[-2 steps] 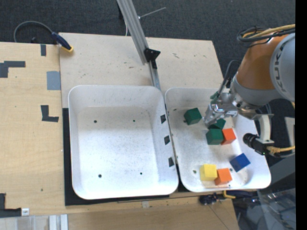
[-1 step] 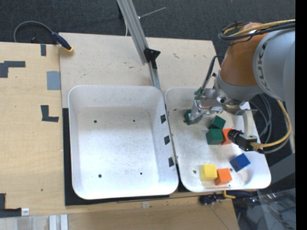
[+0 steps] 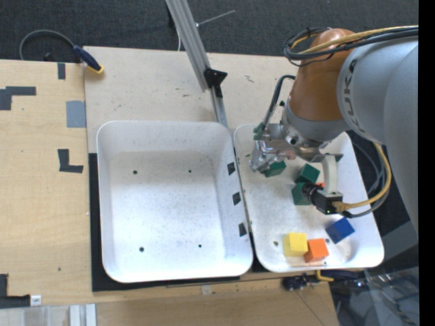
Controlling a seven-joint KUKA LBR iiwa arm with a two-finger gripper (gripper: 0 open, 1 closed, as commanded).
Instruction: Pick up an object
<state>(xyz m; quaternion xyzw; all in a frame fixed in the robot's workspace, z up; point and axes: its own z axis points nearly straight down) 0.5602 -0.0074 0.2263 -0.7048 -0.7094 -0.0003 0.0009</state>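
The tool (image 3: 265,160) hangs low over the right bin (image 3: 367,250), toward that bin's 10 o'clock corner, with a small green block (image 3: 274,170) pressed against its tip; I cannot tell how its jaws stand or whether the block is truly held. The pieces look like small hard blocks, probably light and stiff, with flat faces that should take a pinch on two opposite sides without slipping much. Two more green blocks (image 3: 306,182) lie at the bin's centre, while the yellow block (image 3: 296,244), orange block (image 3: 317,250) and blue block (image 3: 340,229) sit toward 6 o'clock, the yellow and orange touching, so the blue offers freer sides.
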